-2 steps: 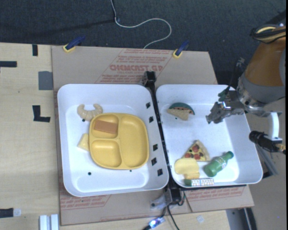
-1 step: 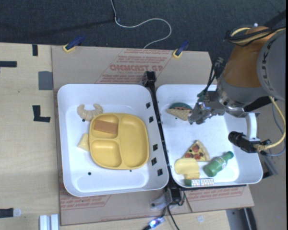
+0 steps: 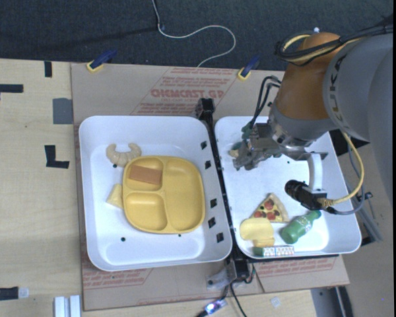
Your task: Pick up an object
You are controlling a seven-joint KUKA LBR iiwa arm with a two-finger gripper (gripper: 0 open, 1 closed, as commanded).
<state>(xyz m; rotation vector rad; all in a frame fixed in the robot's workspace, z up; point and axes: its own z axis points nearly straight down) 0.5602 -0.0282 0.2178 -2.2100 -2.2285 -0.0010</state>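
Yellow block [image 3: 257, 229], green bottle [image 3: 298, 228], pizza slice [image 3: 270, 207] near front of right bin [image 3: 343, 240]. Yellow tray [image 3: 165, 193] in left bin [image 3: 99, 243]. Farther back, tool [image 3: 245, 153] low over right bin's left side; grip hard to see, cannot tell.

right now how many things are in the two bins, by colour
yellow: 3 — divided plate, wedge beside it, lump
tan: 1 — croissant
green: 1 — bottle
mixed: 1 — pizza slice
total: 6
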